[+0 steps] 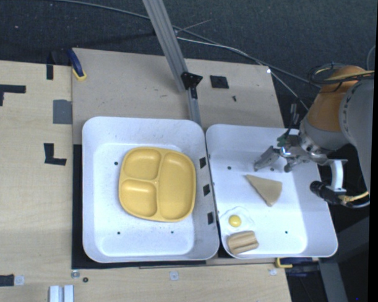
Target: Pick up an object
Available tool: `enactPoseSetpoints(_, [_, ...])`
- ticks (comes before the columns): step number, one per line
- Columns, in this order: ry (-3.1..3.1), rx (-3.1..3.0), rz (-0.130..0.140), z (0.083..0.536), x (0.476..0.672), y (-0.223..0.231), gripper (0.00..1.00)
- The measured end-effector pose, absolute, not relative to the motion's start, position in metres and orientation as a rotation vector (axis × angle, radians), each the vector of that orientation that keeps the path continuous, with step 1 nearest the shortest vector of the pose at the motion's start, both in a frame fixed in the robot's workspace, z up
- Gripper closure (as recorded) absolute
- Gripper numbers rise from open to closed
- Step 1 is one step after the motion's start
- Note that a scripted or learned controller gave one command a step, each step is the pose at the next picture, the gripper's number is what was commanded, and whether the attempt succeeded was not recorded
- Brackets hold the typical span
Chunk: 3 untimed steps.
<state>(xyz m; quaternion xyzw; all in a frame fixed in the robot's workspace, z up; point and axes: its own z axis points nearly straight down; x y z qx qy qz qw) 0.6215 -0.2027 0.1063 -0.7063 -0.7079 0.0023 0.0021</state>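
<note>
Grey metal, the hand (pixel 276 158) hangs with fingers apart and nothing between them just above the tan wedge (pixel 265 189) in the right bin (pixel 310 235). That wedge looks light, flat and fairly stiff (toy food, probably), best pinched across its narrower tip, while the bun (pixel 242 242) sits further off.

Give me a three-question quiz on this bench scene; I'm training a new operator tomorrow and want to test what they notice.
1. True or false: the yellow divided plate lies in the right bin.
2. Which item lies nearest the hand? A) bread roll B) tan wedge C) fried egg
3. How many food items sit in the right bin?

Key:
1. False; it lies in the left bin.
2. B; the wedge lies just below the hand, apart from it.
3. Three: wedge, egg and roll.
</note>
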Motion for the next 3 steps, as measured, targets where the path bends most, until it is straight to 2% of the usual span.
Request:
enactPoseSetpoints(1, [-2.225, -2.218, 0.003, 0.120, 0.623, -0.202, 1.00])
enactPoseSetpoints(3, [-2.227, -2.223, -0.004, 0.235, 0.618, -0.203, 1.00])
